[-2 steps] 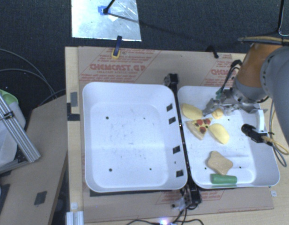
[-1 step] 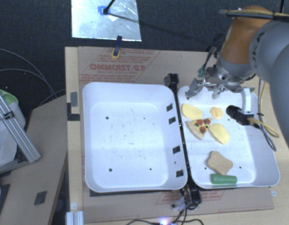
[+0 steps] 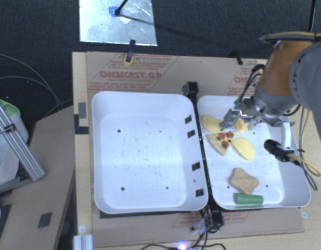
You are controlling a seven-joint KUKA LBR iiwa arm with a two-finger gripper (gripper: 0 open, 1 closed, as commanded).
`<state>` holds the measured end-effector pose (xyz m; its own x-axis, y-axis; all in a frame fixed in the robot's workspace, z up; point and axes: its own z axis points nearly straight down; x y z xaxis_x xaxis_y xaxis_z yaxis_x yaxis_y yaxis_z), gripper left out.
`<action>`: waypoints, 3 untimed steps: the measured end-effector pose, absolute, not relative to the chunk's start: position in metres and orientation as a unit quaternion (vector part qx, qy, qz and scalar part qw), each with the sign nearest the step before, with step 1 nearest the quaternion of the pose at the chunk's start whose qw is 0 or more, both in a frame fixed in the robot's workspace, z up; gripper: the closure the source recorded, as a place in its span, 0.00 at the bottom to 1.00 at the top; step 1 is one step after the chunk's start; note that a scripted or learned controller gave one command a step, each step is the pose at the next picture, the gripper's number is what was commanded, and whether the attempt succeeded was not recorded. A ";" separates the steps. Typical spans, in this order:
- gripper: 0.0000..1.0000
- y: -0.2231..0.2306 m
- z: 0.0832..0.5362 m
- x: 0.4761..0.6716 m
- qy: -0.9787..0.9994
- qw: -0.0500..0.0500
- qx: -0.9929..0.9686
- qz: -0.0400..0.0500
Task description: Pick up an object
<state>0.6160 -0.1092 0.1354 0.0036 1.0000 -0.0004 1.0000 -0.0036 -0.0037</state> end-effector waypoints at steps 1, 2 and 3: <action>0.00 -0.142 0.082 0.502 -0.705 0.004 -0.710 0.002; 0.00 -0.126 0.096 0.556 -0.709 -0.002 -0.705 -0.002; 0.00 -0.191 0.145 0.591 -0.707 -0.005 -0.707 -0.001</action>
<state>0.5908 -0.1910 0.1450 0.0005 1.0000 -0.0050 1.0000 -0.0005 0.0088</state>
